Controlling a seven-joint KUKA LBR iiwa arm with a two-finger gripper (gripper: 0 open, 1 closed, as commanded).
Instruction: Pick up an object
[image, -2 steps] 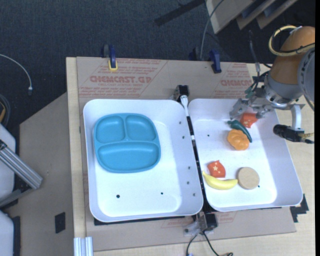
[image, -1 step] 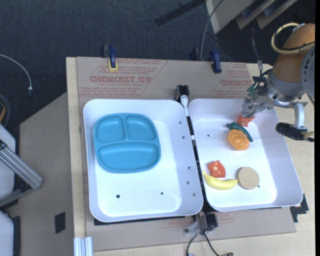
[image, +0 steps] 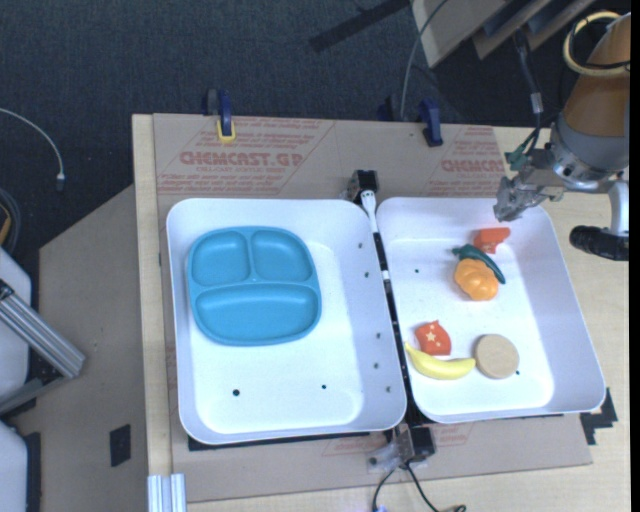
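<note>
The right bin (image: 560, 330) holds several toy foods. An orange fruit with a green stem (image: 477, 278) lies near the middle, and a small red-orange piece (image: 491, 238) sits just behind it. A red strawberry-like piece (image: 433, 337), a yellow banana (image: 440, 366) and a round tan cookie (image: 496, 356) lie toward the front. My gripper (image: 511, 206) hangs over the bin's far right corner, just above and right of the red-orange piece. Nothing shows between its fingers.
The left bin (image: 340, 380) carries a blue divided plate (image: 255, 285). Two blue clamps (image: 225, 108) (image: 431, 118) grip the cardboard sheet at the back. A black hinge bar (image: 380, 260) runs between the bins. The arm's orange band (image: 600, 95) sits at the upper right.
</note>
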